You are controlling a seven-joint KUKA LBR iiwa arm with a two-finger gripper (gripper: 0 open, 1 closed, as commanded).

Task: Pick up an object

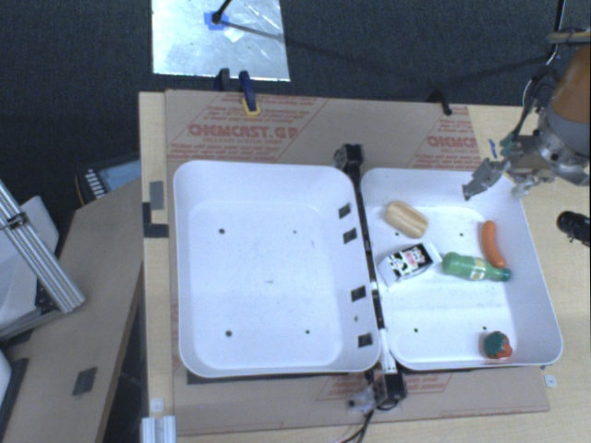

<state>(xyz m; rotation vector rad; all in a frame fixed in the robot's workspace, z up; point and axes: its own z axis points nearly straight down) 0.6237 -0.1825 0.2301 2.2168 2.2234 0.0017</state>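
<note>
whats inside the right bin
Right bin holds a bread roll, black-and-white carton, green bottle, orange sausage and a small red-green toy. Nothing looks covered.

A shiny square metal sheet (220, 26) is lying above the brown cardboard-covered tabletop (277, 125), while ribbed aluminium rails (32, 252) are leaning at left.

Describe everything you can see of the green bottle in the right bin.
The green bottle lies on its side on the floor of the right bin, neck pointing toward the dividing wall between the bins. It looks like glossy plastic, with a paler band around its middle. Its base end touches or nearly touches the orange sausage-shaped toy. The black and white carton lies just beyond its neck.
</note>
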